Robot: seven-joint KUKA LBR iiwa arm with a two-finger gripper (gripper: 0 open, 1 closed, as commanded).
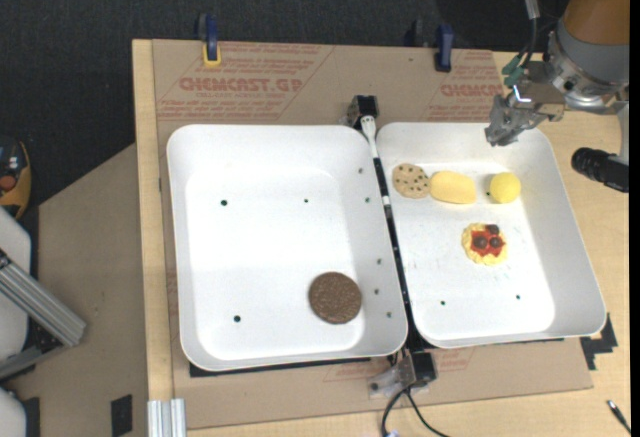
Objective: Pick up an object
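Nothing looks picked yet: gripper (503,130), jaw state impossible to tell, hangs at the right bin's (560,315) twelve o'clock rim, lemon (505,188) just below at six o'clock.

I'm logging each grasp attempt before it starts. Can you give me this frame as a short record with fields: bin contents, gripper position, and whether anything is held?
left bin: one brown round cookie, near its front right corner
right bin: chocolate chip cookie, yellow oblong piece, yellow ball in a row; jam tart in front of them
gripper: over the right bin's far edge, above the yellow ball
held: nothing seen in the jaws
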